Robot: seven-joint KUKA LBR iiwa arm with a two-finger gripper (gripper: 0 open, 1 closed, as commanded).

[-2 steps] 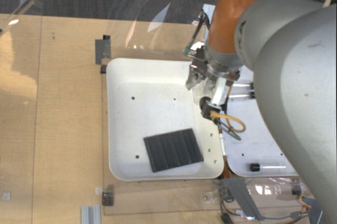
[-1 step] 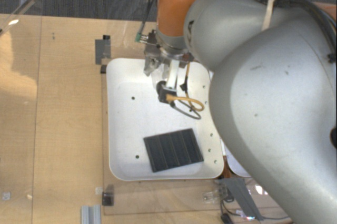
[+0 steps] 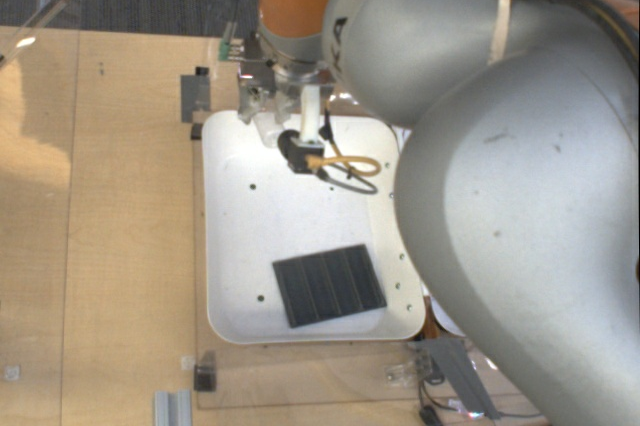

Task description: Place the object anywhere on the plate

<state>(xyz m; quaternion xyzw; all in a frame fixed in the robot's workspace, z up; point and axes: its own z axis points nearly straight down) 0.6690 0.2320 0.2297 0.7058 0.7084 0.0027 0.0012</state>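
Note:
A dark grey ribbed rectangular plate point(image 3: 330, 286) lies flat in the near part of the white bin point(image 3: 225, 244), turned slightly askew. My gripper point(image 3: 263, 117) hangs over the bin's far left corner, well away from the plate, below the orange wrist band. From this angle I cannot make out anything in its grasp. The bulky grey arm covers everything to the right of this bin.
The wooden bench point(image 3: 100, 214) stretches to the left of the bin. A small dark bracket point(image 3: 196, 94) stands at the bin's far left corner and a small dark clip point(image 3: 205, 376) sits by its near left corner. White bin floor lies between gripper and plate.

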